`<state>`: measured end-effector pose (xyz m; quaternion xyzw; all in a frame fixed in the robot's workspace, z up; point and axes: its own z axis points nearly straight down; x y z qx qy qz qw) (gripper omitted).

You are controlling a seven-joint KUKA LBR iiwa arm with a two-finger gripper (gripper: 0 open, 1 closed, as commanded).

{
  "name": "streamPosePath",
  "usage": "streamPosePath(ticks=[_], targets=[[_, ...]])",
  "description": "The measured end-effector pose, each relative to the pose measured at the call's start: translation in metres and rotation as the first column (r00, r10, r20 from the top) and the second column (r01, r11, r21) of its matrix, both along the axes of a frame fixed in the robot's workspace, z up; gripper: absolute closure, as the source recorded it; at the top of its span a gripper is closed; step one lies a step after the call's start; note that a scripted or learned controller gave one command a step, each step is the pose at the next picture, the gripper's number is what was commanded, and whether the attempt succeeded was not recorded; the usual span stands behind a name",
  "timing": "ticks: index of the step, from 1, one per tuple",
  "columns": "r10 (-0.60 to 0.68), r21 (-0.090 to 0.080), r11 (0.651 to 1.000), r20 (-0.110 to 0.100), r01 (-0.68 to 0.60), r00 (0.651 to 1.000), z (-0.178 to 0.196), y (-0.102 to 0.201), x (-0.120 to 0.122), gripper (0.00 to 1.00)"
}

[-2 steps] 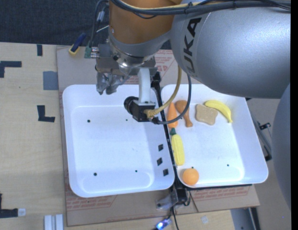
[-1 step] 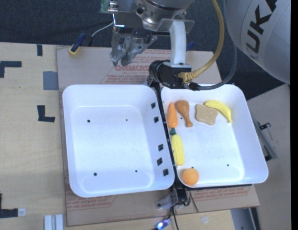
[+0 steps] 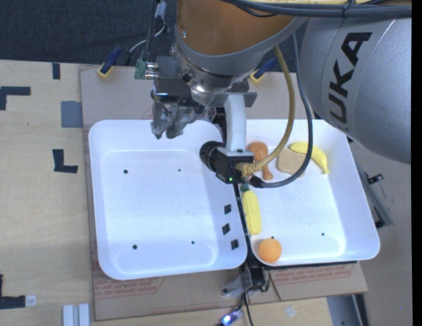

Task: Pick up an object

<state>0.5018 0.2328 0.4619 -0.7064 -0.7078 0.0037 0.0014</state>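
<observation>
**Op A:** Orange and yellow were all I had to go on in the right bin (image 3: pixel 346 246): an orange ball (image 3: pixel 269 250) near the front rim, a corn cob (image 3: pixel 251 211) lying along the divider just behind it, a banana (image 3: pixel 314 156) at the back, a tan slice (image 3: pixel 289 161) just beside the banana, and an orange carrot-like piece (image 3: pixel 259 157) next to that. Nothing had been lifted, as far as I could judge.

**Op B:** So which step did you call it?

**Op A:** The approach, I reckoned, before any grasp. The gripper (image 3: pixel 168 124) hung over the back rim of the left bin (image 3: pixel 156 209), well apart from every object. I saw nothing between its fingers; whether they were spread or closed, I couldn't tell.

**Op B:** And the arm?

**Op A:** It came in from the right, the grey link with its lettering filling the upper right corner and the orange band sitting above the wrist, tool pointing down toward the desk (image 3: pixel 34 202). A black fitting (image 3: pixel 221 160) hung off the wrist over the divider.

**Op B:** Next move?

**Op A:** By my judgement, a shift across to the right bin, centring over one item, then a descent. The ball would likely roll; the cob looked the steadier target.
</observation>
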Motion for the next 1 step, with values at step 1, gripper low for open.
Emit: streamPosePath(ticks=[1], targets=[[0.001,0.006,1.000,0.013,-0.001,1.000,0.0768,0.0004,-0.0009,1.00]])
